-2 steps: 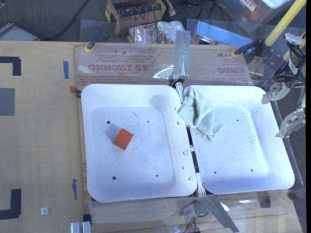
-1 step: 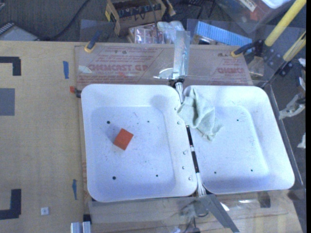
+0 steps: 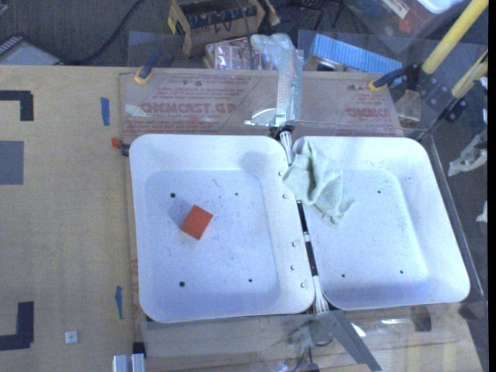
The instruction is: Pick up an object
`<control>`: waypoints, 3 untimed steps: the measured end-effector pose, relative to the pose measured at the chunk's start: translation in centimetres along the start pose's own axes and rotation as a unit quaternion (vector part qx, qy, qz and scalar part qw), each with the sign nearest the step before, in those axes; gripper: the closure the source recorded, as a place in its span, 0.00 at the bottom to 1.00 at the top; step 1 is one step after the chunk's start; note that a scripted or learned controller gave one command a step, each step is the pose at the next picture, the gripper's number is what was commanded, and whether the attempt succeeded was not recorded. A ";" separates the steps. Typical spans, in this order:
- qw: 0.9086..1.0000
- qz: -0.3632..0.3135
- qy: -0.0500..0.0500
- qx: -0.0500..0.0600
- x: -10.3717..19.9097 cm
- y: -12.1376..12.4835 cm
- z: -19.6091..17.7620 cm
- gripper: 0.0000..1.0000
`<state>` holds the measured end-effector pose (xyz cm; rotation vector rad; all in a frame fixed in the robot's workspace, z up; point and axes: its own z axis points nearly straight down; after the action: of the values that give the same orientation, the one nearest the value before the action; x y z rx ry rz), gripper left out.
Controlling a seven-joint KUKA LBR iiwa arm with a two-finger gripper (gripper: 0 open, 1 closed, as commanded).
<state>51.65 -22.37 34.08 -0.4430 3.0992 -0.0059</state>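
In left bin (image 3: 155, 161), left of centre: orange block (image 3: 197, 222) lying alone on the floor; pale cloth (image 3: 318, 184) draped over upper-left corner of right bin (image 3: 434, 208), by the divider.

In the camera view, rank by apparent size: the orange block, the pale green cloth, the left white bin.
1. Left shallow white plastic bin
2. Crumpled pale green cloth, draped over the bins' shared edge
3. Small orange cube-shaped block

bench (image 3: 62, 208): pale wood | on it: left bin (image 3: 155, 297), right bin (image 3: 434, 285), touching side by side
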 end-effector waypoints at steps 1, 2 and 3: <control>0.941 -0.338 0.002 -0.003 -0.2 0.0 2.2 0.00; 0.910 -0.415 0.002 -0.003 2.6 3.8 17.6 0.00; 0.943 -0.332 0.001 0.000 2.4 5.1 25.2 0.00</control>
<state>48.25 -18.19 8.85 -1.4489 2.7790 -0.0103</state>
